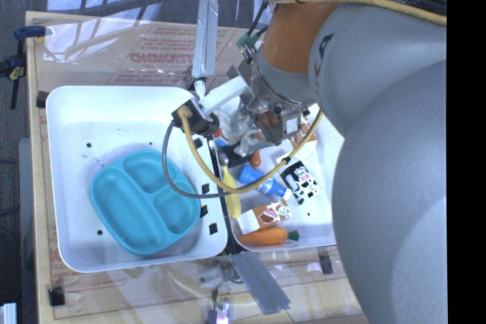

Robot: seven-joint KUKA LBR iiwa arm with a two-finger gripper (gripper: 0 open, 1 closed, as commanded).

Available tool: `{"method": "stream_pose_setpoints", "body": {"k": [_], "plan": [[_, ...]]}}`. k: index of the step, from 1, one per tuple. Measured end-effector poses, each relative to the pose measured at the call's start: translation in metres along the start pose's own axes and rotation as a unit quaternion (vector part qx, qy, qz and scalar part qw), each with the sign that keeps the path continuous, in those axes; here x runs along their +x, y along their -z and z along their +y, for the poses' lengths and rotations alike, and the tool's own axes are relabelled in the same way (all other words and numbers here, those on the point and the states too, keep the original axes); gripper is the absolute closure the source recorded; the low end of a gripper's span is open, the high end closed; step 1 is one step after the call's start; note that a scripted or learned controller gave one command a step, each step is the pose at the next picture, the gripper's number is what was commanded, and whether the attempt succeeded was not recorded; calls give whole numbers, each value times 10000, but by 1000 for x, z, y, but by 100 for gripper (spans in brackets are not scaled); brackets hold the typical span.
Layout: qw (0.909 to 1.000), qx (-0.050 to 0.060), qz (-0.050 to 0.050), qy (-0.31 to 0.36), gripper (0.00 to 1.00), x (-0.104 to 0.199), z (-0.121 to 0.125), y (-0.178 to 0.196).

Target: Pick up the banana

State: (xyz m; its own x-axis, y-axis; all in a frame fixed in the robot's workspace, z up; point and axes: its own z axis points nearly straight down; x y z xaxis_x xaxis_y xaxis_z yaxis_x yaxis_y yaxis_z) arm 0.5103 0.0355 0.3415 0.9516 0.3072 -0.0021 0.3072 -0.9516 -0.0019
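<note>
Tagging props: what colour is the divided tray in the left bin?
Light blue, a turquoise shade; the divided tray shows plainly in the camera view.

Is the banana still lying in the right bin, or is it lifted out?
Still in the bin. The banana lies along the right bin's left wall, near the carrot, below the hand, not between its fingers.

This is a robotics lab bench, no mistake: a big grey arm with an orange band looms over two shallow white bins set side by side on a board under clear plastic sheeting, clamps at the edge, cables looping, toy food props piled inside.
</note>
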Motion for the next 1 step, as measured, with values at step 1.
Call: {"method": "stream_pose_setpoints", "body": {"k": [1], "plan": [[10000,-4,-25,21,100,0,-63,-108]]}}
